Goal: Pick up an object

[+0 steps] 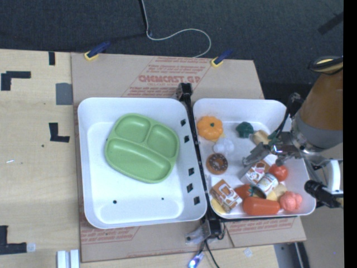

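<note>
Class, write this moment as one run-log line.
arm: over right bin | claw: above can | left bin: green plate | pickup: not yet

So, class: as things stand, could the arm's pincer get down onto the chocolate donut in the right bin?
Probably yes. The donut lies flat in a small open patch, nothing on top of it. The pincer hangs just beside it over the same bin. The clear cup above it sits close, though.

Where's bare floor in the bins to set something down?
Left bin: bare along the near edge, below the green plate. Right bin: only a strip by the far wall, above the pumpkin. Its near half is crowded around the end effector.
</note>
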